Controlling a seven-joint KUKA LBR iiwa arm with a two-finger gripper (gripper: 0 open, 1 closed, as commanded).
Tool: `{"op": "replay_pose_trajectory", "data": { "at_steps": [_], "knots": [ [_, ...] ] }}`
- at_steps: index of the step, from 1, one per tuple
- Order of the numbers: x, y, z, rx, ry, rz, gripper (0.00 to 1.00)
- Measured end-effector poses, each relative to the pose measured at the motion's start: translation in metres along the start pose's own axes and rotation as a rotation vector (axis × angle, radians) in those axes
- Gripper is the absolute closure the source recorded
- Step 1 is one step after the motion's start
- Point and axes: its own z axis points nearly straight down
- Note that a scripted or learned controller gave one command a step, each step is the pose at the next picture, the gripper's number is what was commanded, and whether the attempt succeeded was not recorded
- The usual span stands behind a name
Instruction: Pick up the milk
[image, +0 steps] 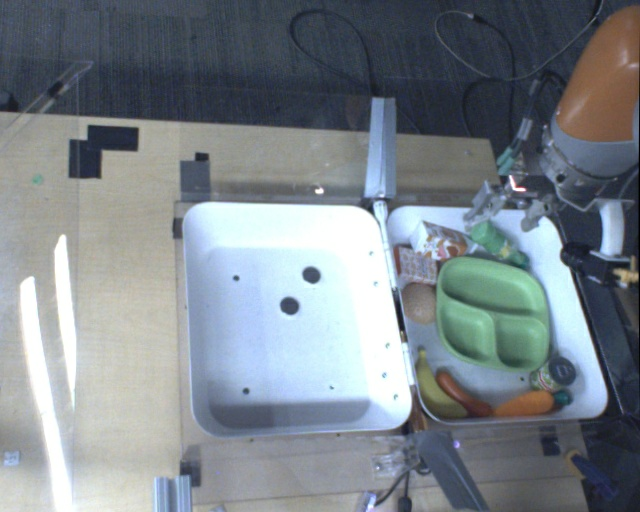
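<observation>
The milk (438, 241) is a small white carton with red and green print, lying on its side at the back left of the right bin (590, 345). My gripper (510, 208) hangs over the back edge of that bin, to the right of the carton and apart from it. Its fingers are open, and nothing is between them. A small green item (500, 243) lies just below the gripper.
A green divided plate (495, 312) takes up the middle of the right bin. Around it lie a red packet (414, 265), a tan round item (420, 303), a banana (434, 384), a sausage (463, 392), a carrot (522, 404) and a small bottle (555, 373). The left bin (290, 310) adjoins it.
</observation>
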Motion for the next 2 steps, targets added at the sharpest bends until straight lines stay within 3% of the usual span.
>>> {"op": "replay_pose_trajectory", "data": {
  "at_steps": [1, 2],
  "knots": [
    [0.021, -0.004, 0.091, 0.000, 0.000, 0.011, 0.00],
    [0.009, 0.006, 0.176, -0.014, -0.002, -0.108, 0.00]
  ]
}}
